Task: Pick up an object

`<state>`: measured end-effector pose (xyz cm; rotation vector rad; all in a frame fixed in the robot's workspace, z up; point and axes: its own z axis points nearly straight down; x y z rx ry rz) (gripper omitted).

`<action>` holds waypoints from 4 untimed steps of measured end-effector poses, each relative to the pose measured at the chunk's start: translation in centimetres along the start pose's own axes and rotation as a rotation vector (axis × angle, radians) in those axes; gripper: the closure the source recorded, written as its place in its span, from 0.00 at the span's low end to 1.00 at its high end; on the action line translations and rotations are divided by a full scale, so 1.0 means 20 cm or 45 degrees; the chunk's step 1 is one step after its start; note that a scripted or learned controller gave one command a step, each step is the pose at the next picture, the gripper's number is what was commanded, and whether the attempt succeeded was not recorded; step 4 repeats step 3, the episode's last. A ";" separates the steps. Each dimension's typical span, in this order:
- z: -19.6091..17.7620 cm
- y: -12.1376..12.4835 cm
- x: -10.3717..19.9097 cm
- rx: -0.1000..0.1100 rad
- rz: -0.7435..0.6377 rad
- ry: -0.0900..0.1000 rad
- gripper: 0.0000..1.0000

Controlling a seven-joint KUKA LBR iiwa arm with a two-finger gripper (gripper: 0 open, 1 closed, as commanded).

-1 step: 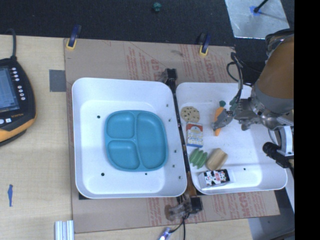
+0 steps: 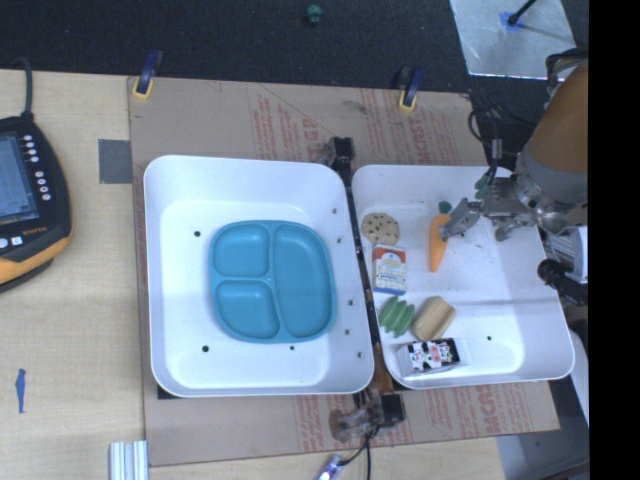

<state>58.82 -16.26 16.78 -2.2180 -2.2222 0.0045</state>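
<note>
In the right bin [image 2: 530, 358] lie an orange carrot [image 2: 437, 245], a round cookie [image 2: 380, 228], a red and white packet [image 2: 389, 269], a green pod [image 2: 396, 315], a tan bread roll [image 2: 433, 318] and a black and white card [image 2: 433, 354]. My gripper [image 2: 483, 220] hangs over the bin's upper right part, just right of the carrot's green top. It is open, with nothing between its fingers. The left finger [image 2: 459, 218] is close to the carrot's top end.
The left bin [image 2: 170, 268] holds a blue divided plate [image 2: 271, 280]. A teach pendant [image 2: 25, 198] lies at the bench's left edge. Clamps [image 2: 148, 73] hold the cardboard sheet at the back. The arm's body [image 2: 560, 138] rises at the right.
</note>
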 end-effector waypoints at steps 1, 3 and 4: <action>0.39 0.16 0.03 0.004 -0.006 0.000 0.00; 0.04 0.11 0.32 -0.002 -0.007 -0.001 1.00; 0.04 0.11 0.32 -0.002 -0.007 -0.001 1.00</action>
